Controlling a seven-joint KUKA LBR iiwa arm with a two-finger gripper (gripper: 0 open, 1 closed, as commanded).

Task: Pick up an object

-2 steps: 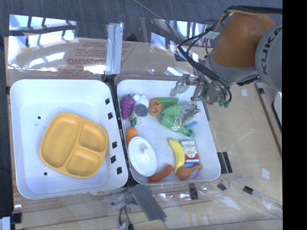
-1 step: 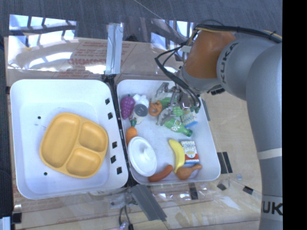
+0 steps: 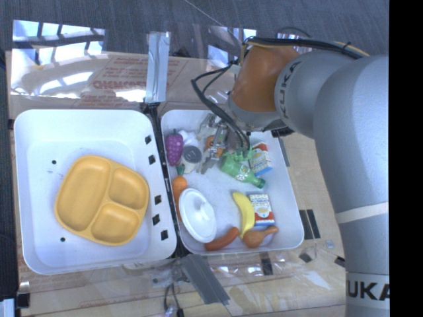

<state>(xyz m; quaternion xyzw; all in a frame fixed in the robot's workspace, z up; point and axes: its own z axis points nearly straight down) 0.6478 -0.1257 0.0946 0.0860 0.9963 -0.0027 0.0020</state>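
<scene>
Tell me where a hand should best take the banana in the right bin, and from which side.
Probably from above, across the middle of the banana. It lies flat and curved, running up and down the view, narrow enough to span. The fingers would close left to right: the white bowl leaves some room on its left, while the small carton crowds its right.

Robot lab — bins, KUKA arm

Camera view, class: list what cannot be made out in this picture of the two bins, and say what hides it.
- Gripper: open or shut is unclear; small, lost among clutter.
- Right bin: its far right corner is covered by the arm.
- Small cartons: print too small to read.
- Green toy: shape unclear, partly behind the gripper.
- Arm: cut off by the bottom edge.
</scene>
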